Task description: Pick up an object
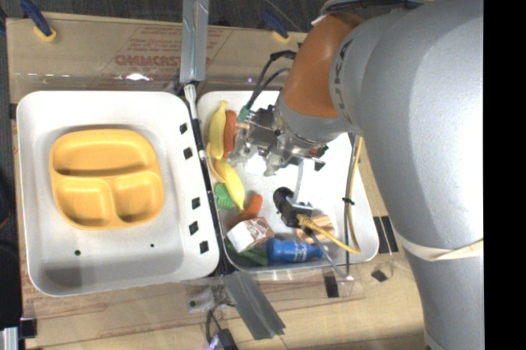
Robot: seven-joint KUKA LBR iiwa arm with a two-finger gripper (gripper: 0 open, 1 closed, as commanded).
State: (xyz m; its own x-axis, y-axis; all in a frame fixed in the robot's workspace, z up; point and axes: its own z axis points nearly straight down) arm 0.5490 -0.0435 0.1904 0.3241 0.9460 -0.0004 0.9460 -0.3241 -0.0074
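Both white bins sit side by side on the desk, and the right bin (362, 200) holds the clutter: a banana (228, 180) along its left wall, just beside the gripper (267, 149). Can't tell how the jaws stand from here. I'd guess that banana is light, smooth and a bit slippery, so pinch across its thick middle.
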